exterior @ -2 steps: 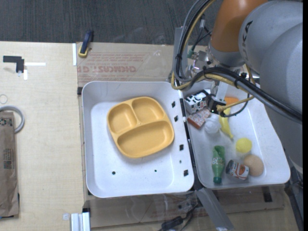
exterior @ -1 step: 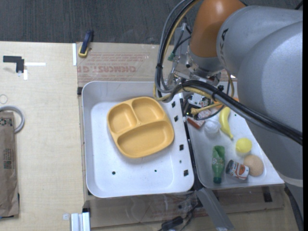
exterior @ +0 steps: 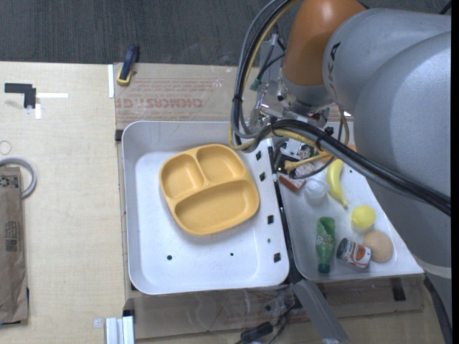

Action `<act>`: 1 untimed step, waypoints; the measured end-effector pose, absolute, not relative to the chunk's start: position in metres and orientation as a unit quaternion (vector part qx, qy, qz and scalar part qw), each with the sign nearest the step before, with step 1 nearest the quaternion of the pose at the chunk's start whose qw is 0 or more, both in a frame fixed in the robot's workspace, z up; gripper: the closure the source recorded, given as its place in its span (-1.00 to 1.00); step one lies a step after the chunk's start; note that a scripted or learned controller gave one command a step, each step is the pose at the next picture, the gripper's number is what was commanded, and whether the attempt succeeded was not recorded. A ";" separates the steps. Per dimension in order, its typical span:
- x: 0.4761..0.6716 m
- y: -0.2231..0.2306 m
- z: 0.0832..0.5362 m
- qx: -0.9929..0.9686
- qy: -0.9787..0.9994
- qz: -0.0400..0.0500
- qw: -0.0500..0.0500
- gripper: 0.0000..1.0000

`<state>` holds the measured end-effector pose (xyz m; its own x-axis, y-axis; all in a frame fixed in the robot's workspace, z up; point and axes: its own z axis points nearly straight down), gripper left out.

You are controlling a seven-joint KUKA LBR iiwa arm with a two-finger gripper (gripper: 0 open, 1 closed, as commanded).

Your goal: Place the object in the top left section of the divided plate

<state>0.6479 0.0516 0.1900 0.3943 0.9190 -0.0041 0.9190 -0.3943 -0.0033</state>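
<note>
A yellow divided plate (exterior: 209,189) lies in the left white bin (exterior: 140,213), and nothing rests in any of its sections. Its top left section (exterior: 179,175) is a small compartment toward the bin's back. My gripper (exterior: 290,151) hangs low over the back left corner of the right bin (exterior: 401,262), just past the wall between the bins. Cables and the wrist cover it. Close beneath it lie a red-brown packet (exterior: 292,182), a white ball (exterior: 314,190) and a banana (exterior: 335,180).
Further forward in the right bin are a lemon (exterior: 363,216), a green bottle (exterior: 325,243), a small can (exterior: 351,253) and a tan egg-shaped thing (exterior: 379,246). A cardboard sheet (exterior: 172,95) lies behind the bins, with a blue and yellow tool (exterior: 128,64) on it.
</note>
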 end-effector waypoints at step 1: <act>0.632 0.149 0.123 -0.831 -0.556 0.003 0.001 -1.00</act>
<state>0.6318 0.1492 0.1227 0.3827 0.9239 -0.0046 0.9239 -0.3827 -0.0045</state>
